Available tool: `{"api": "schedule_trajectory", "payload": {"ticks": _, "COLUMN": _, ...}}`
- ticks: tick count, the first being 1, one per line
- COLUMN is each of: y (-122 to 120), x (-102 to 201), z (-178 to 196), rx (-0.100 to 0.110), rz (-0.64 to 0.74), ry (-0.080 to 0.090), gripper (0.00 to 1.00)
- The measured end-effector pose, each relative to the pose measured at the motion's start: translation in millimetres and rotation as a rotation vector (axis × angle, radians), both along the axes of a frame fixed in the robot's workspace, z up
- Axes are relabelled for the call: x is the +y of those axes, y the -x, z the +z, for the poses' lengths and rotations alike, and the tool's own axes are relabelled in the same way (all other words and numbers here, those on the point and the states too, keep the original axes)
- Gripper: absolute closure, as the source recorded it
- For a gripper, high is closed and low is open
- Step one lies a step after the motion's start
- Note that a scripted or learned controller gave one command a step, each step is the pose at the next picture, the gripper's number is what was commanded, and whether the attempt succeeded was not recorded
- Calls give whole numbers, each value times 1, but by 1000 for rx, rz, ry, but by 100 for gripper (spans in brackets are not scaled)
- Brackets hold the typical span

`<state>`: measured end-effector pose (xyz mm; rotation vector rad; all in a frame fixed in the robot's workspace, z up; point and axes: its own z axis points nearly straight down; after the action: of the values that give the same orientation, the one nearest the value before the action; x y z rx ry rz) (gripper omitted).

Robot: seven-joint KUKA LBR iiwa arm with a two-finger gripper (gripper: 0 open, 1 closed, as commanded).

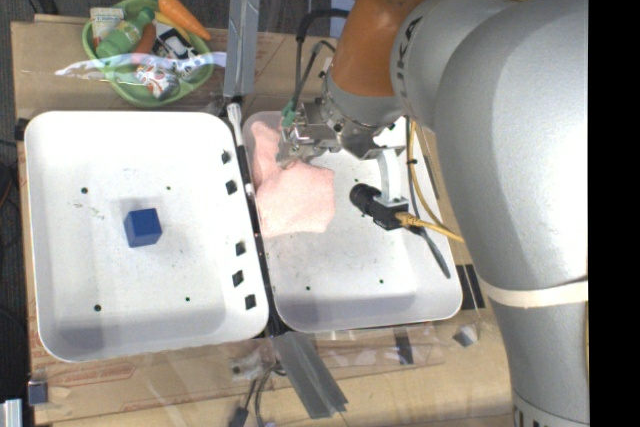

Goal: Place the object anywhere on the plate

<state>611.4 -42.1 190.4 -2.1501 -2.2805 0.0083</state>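
Observation:
A small blue cube (143, 226) lies in the left white bin (60, 215), left of its middle. A pale pink plate (295, 200) rests in the right white bin (400, 295), against its left wall and toward the back. My gripper (293, 146) hangs over the back part of the pink plate, close to its surface, and its metal body covers that part of the plate. The blue cube is far from the gripper, across the divider between the bins.
A green bowl (150, 55) full of toy food, a carrot among them, stands behind the left bin. The arm's large grey body (500, 165) covers the right side of the right bin. Black cables (385, 205) hang from the wrist over that bin.

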Motion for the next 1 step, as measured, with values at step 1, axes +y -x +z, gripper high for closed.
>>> {"api": "schedule_trajectory", "payload": {"ticks": 1, "y": 0, "x": 1, "z": 41, "rx": -5, "rz": 10, "ry": 1, "gripper": 100}}
